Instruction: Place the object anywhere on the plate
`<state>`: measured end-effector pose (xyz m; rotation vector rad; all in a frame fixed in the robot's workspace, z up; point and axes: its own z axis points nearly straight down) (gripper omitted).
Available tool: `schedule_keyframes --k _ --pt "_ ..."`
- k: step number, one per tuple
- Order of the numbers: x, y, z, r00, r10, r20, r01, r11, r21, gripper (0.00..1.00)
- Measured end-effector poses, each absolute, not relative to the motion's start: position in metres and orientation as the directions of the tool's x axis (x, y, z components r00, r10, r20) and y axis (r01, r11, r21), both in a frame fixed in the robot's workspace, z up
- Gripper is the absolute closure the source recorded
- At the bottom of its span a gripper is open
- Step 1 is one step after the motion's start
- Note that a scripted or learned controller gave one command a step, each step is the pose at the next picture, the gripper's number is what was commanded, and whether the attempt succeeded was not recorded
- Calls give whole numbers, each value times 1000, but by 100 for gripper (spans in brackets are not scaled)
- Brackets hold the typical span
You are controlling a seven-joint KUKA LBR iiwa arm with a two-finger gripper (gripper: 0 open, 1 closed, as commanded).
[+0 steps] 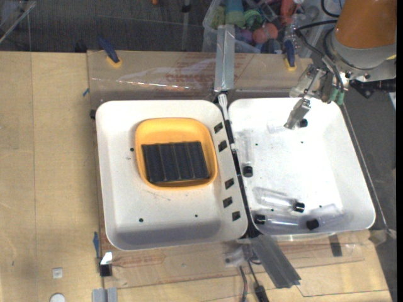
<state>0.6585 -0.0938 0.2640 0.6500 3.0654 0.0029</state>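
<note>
Hovering over the right bin [352, 168]'s far corner, the end effector [295, 121] can't be read as holding anything. Clear tubes [286, 203] with black caps lie near that bin's front wall. Likely light, stiff, slippery; grip mid-barrel. Plate [176, 128] sits in left bin [116, 168], dark block [175, 161] on it.

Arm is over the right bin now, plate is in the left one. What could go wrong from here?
1. The clear tubes in the right bin are see-through and lie close together near the front wall, so a grasp may miss or catch two.
2. The gripper is at the bin's far side, away from them.
3. The divider between the bins stands in the way to the orange plate; a low carry could clip it.
</note>
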Motion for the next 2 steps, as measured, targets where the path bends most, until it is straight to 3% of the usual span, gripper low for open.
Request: schedule_keyframes --k 1,2 --pt "661 -106 239 -961 277 -3 277 961 2 0" --pt "658 -96 244 -980 198 -4 198 980 2 0"
